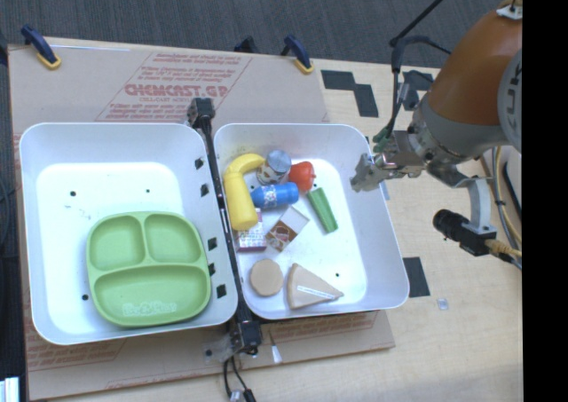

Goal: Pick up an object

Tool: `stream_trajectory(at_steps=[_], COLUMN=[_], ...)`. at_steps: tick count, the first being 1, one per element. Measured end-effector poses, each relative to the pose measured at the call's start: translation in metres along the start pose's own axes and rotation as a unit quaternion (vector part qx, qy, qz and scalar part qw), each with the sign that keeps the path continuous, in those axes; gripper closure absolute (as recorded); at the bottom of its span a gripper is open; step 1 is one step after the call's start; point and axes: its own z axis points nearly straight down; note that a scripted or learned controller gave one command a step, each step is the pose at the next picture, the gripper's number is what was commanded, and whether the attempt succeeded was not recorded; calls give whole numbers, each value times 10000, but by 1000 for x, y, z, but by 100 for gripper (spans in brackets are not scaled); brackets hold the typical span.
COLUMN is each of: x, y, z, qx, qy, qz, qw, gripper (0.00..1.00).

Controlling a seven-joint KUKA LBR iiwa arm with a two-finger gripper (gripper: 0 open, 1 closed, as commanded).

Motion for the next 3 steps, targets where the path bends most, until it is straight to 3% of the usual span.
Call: stream_trajectory(at_steps=[1,2,3], x=[-22,-10,13], y=[90,109,68], z=[77,100,77], qx=[20,11,22], qy=[11,8,14], qz=[-11,-8,0], qw=[10000,10000,10000], gripper=[100,100,100])
